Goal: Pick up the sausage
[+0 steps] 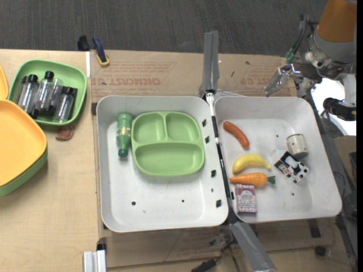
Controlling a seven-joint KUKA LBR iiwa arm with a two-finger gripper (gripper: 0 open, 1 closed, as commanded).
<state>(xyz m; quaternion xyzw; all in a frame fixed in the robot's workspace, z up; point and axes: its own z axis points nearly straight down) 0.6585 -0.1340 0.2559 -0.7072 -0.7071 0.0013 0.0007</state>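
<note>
Sausage lies loose in the right bin, toward its upper left, slanting down to the right, close to the divider between the bins. The tool hangs above and right of the sausage, beyond the bin's far rim, well apart from it; whether its fingers are spread or closed I cannot tell at this size. By my judgement the approach has not begun: the arm must travel down-left, come over the sausage's middle, turn its fingers across the short width, and descend.

Just below the sausage lies a banana, and below that a carrot; a pink box sits lower yet. A can and a dark packet lie right of the sausage, apart from it. Only the bin wall to its left crowds the grasp. Further left, the left bin holds a green tray and a bottle.
</note>
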